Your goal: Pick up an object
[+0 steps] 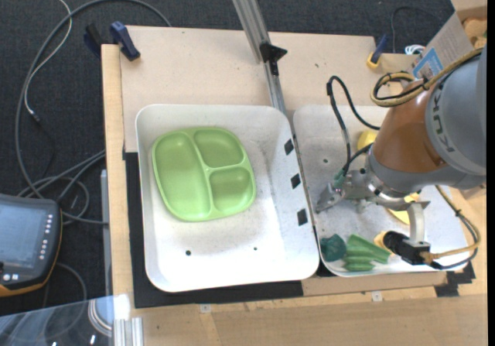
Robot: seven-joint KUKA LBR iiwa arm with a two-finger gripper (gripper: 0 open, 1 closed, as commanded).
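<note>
— Where is the arm?

— It reaches in from the right over the right bin (309, 124). The gripper (334, 196) hangs low near that bin's left wall, about halfway along it. Whether it is wide or narrow I cannot tell; the wrist covers too much.

— And the things to pick?

— A dark green object (334, 248) and a lighter green object (365, 253) lie touching at the front edge of the right bin, toward its front left corner. A yellow object (366, 138) peeks out behind the arm, further back. Nothing is visibly held.

— The other bin?

— The left bin (201, 263) carries a green divided plate (204, 173), lying flat toward its back left part, with three compartments.
</note>
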